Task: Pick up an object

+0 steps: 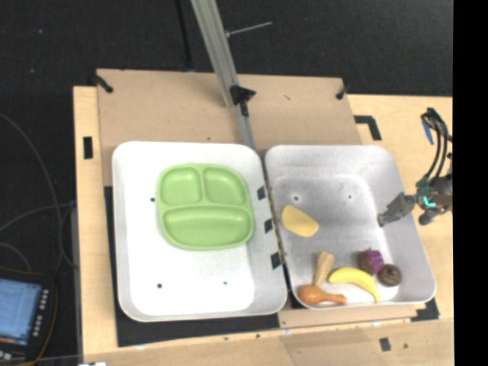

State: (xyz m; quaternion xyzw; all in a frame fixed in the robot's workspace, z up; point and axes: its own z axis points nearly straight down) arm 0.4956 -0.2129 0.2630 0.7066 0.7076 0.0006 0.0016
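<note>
You've got the gripper (406,208) at the 3 o'clock rim of the right bin (335,162); can't tell its state, nothing visibly held. Objs cluster at that bin's 5–6 o'clock: banana (355,280), purple piece (370,260) touching a brown piece (390,274), orange piece (321,296), tan piece (324,265) just above it. Yellow wedge (300,221) sits apart, toward 9 o'clock. Left bin (137,280) holds a green divided plate (205,207), upper half.
</note>
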